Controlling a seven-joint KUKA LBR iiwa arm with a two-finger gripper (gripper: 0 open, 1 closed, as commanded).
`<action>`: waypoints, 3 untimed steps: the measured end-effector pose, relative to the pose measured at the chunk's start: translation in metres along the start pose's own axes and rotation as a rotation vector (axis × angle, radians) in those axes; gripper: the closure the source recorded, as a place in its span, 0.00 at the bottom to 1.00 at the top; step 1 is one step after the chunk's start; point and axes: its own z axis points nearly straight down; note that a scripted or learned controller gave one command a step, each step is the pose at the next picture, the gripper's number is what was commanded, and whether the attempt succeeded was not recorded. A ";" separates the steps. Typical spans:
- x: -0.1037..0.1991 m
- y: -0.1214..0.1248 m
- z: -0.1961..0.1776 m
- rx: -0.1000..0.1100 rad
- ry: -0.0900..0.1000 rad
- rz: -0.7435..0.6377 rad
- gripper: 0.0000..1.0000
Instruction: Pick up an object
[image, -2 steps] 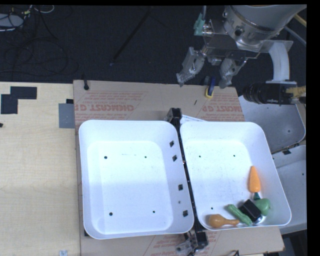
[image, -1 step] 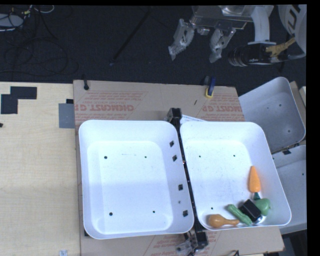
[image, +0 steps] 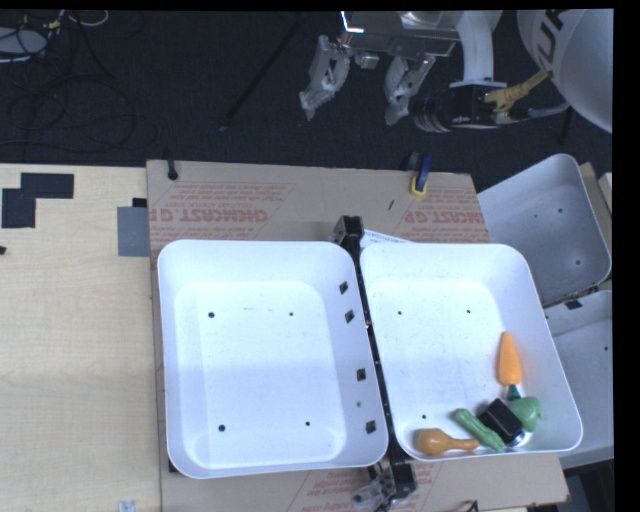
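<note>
The pincer (image: 362, 87) hangs at the far edge of the scene, over the dark floor beyond the bench, well apart from both bins. Its two fingers (image: 322, 75) point down and stand wide apart, with nothing between them. To its right the grey arm (image: 478, 50) runs out toward the right side, with a bundle of cables and a yellowish fitting near the wrist.

Nearer, a brown cardboard sheet (image: 300, 205) with red printing lies under the bins, and a small blue and yellow clip (image: 420, 175) stands at its far edge. The left bin (image: 170, 300) and the right bin (image: 535, 290) sit side by side on it, touching along a black strip with clips (image: 362, 340) down the middle.

All the objects lie in the near right corner of the right bin. An orange carrot-shaped toy (image: 509, 358) lies along the right wall. Nearer than it sits a black block (image: 500, 420), tilted, touching a green toy (image: 525, 410) on its right and a long green piece (image: 478, 427) on its left. An orange gourd-shaped toy (image: 442, 441) lies near the front wall, just left of the green piece.

A light wooden tabletop (image: 70, 350) stretches to the left, bearing dark rectangular marks (image: 35, 195). A grey metal plate (image: 550, 215) lies to the right of the bins.
</note>
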 end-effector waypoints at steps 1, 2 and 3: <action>0.032 0.000 0.000 0.000 -0.001 0.002 0.00; 0.066 0.001 0.000 -0.001 -0.001 0.001 0.00; 0.091 0.001 0.000 -0.001 -0.001 0.002 0.00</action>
